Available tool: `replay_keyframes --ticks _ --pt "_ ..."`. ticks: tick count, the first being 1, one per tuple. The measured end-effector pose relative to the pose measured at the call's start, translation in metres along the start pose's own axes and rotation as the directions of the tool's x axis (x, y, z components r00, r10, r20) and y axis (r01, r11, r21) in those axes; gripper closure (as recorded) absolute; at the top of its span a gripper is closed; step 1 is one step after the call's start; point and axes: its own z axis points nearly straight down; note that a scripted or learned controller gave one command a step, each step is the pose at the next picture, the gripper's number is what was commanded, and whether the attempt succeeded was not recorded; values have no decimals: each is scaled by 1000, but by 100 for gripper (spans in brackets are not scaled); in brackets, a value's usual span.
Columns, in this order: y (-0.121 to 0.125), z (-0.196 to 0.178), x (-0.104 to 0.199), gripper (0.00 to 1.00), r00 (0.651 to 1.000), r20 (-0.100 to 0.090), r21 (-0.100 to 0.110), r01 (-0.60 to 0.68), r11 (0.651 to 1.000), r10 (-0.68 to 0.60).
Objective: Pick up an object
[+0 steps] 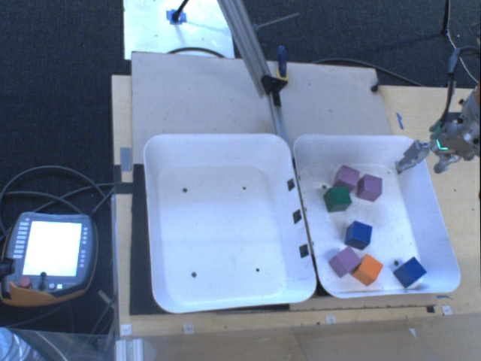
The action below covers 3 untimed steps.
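Seven unlabelled blocks (359, 234) lie in the right bin (428, 201); the tool (425, 159) hovers released, grasping nothing.

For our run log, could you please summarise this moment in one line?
end effector: over right bin's far-right rim, holding nothing | blocks: seven in right bin, untouched | left bin: no blocks | pick: not yet done

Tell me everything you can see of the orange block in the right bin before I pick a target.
The orange block is a small cube with a matte, painted look, lying near the front of the right bin. It sits turned at an angle to the bin's walls, one flat face up. Its left side touches or nearly touches a purple block; a blue block lies apart to its right. The gripper is far off, over the bin's back right rim.
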Motion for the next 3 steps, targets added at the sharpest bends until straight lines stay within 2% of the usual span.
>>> replay_keyframes --ticks 2,3 --pt "18 101 0 0 1000 -1 4 0 1000 0" --pt "24 126 -3 0 1000 7 -19 -1 1000 1"
